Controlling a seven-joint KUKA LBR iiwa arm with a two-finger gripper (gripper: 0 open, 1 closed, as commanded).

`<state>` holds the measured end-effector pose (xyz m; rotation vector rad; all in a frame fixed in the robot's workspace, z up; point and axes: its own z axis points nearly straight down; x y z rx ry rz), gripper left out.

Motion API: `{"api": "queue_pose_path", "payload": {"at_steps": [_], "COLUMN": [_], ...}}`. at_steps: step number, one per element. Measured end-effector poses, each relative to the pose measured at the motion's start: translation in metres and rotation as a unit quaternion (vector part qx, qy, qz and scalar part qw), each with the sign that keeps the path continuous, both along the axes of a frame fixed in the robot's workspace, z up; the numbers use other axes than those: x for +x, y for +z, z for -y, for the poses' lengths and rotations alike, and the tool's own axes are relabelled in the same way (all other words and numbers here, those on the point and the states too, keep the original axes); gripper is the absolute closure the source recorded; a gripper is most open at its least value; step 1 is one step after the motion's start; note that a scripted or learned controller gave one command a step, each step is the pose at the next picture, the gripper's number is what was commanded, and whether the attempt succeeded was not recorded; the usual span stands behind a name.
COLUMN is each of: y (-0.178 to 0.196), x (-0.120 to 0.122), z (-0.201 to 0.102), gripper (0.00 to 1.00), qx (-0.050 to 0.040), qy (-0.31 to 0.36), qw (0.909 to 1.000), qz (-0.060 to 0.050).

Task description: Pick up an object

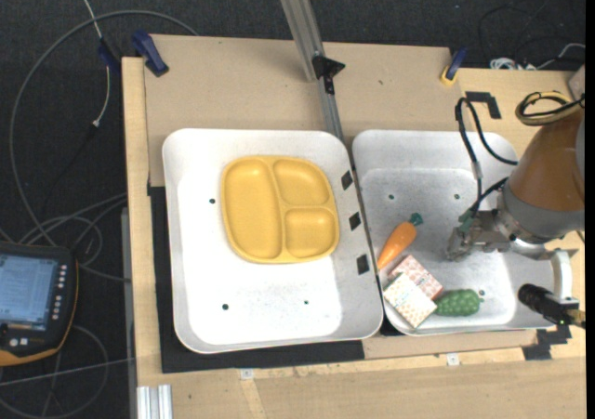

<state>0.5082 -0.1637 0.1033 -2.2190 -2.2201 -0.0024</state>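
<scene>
The right bin [409, 162] holds an orange toy carrot [397, 242] with a green top, a small patterned box [410, 290] and a green bumpy toy vegetable [456, 303]. My gripper [462, 244] hangs low in the right bin, right of the carrot and above the green vegetable. Nothing shows between its fingers. The arm's orange band [554, 171] rises behind it at the right.
The left bin [186, 250] carries a yellow divided plate [278, 207] with three compartments. A metal pole [299, 8] slants down to the gap between the bins. Black cables loop near the right bin's far corner. A tablet [33, 292] lies off the bench at the left.
</scene>
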Motion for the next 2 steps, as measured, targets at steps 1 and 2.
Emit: {"api": "queue_pose_path", "payload": {"at_steps": [1,2], "y": [0.051,0.105], "x": [0.006,0.016], "z": [0.010,0.003], "gripper": [1.00,1.00], "qx": [-0.0027,-0.0026], "qy": [0.000,0.001], "qw": [1.0000,1.0000], "qz": [0.004,0.004]}}
